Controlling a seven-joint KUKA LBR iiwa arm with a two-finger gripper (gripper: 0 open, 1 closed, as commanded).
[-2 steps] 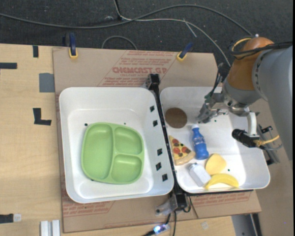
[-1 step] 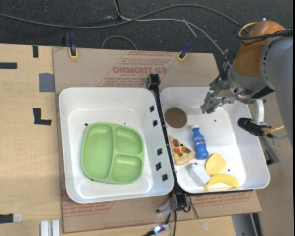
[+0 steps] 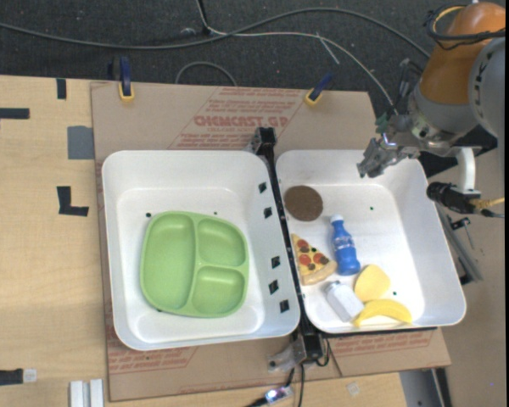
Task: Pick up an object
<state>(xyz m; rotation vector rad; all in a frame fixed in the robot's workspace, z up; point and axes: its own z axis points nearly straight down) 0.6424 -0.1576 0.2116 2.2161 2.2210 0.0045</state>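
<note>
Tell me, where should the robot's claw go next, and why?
Probably down and toward the round brown cookie, the nearest toy. The two-finger gripper hangs over the right white bin's far corner with nothing between its fingers, and the toys lie nearer the bin's left and front.

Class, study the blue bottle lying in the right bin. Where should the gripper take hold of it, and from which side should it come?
Grip the blue bottle across its middle, coming straight down from above. It lies flat, its white cap toward the far wall. Probably set the fingers across its narrow width; the pizza slice lies close on one side.
</note>
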